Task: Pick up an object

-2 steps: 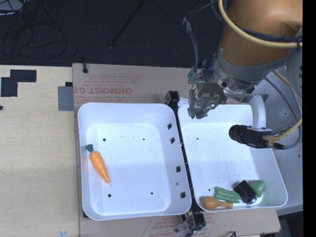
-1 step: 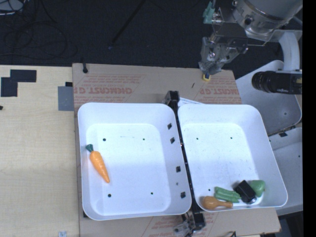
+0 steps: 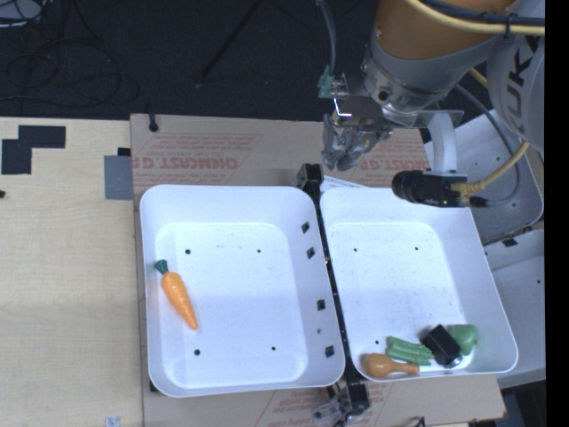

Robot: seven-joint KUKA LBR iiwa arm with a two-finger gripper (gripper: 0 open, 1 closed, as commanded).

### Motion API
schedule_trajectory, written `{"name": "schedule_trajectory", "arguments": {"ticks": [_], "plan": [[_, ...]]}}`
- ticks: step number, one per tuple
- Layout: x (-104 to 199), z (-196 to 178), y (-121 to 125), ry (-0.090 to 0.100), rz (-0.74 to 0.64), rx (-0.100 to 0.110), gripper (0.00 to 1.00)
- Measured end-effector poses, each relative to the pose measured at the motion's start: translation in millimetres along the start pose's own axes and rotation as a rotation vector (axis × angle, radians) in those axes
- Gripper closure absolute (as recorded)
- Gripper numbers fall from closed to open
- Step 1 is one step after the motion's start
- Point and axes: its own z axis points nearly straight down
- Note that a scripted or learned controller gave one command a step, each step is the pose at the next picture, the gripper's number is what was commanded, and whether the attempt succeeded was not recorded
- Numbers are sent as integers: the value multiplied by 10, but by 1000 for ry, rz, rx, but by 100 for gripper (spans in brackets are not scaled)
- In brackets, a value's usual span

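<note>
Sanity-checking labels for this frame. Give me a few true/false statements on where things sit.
1. The carrot lies in the left bin. True.
2. The right bin holds items in its near corner. True: a green pod, a black block and an orange gourd.
3. The gripper is down inside the left bin. False: it hangs over the far edge, between the bins.
4. The carrot touches the black block. False: separate bins.

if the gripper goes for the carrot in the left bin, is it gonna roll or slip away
Likely yes. The carrot looks like a smooth, tapered plastic toy lying flat on the left bin floor, so a nudge could roll or pivot it. Its tapered body may squirt from a pinch. It seems rigid and light.
</note>
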Motion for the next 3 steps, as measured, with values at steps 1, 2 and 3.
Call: {"name": "schedule_trajectory", "arguments": {"ticks": [1,2,3], "plan": [[-254,909,15,0,2,0,100],[-941,353,-229,1,6,-14,100],[-352,465,-266,4,-6,-8,100]]}}
